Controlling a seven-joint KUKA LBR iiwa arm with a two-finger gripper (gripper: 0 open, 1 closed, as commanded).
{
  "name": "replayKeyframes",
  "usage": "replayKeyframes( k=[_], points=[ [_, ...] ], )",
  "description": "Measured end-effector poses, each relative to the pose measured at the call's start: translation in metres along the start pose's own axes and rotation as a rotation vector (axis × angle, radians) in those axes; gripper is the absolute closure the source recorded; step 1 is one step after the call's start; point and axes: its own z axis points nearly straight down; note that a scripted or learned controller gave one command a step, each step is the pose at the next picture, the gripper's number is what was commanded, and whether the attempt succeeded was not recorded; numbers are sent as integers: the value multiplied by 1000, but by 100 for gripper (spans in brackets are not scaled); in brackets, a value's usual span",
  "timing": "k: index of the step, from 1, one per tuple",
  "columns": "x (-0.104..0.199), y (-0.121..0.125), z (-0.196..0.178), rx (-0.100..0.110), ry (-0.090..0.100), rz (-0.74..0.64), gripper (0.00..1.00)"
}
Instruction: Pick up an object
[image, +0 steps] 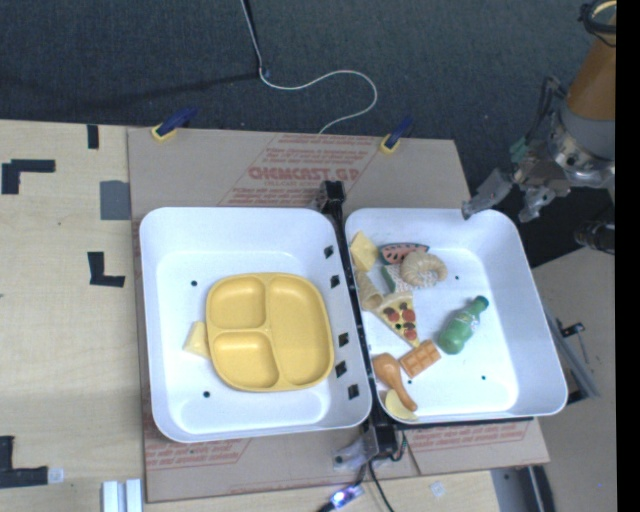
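Although the gripper (497, 197) hangs over the far right corner of the right bin (520, 375), nothing lies between its fingers, and its two dark fingers look spread apart, so I judge it open and empty. No object has been lifted yet; the task stands at its approach.

The likeliest target is the green bottle (461, 327), which lies on its side on the bare floor of the right bin, roughly midway along the bin and towards its right half. From the gripper it lies towards the near edge of the tabletop and slightly to the left. Its long axis runs at a slant, cap end pointing to the far right, fat end to the near left, so the fingers would probably need to close across that slant rather than along it.

The other toys crowd the bin's left wall: a watermelon slice (402, 251) and a pale round cookie (421, 269) near the far end, a pizza slice (400, 318) below them, then a waffle piece (421, 358) and an orange spoon-like piece (390, 371) towards the near edge. The bottle stands apart from these, which should make it the easier grasp.

The left bin (165, 250) holds a yellow divided plate (270, 332).
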Motion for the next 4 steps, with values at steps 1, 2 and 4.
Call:
replayKeyframes(
  k=[1, 2, 4],
  points=[
    [1, 2, -8, -12, -3, -3, 0],
    [3, 12, 45, -8, -3, -5, 0],
    [4, 4, 152, -11, -3, -4, 0]
  ],
)
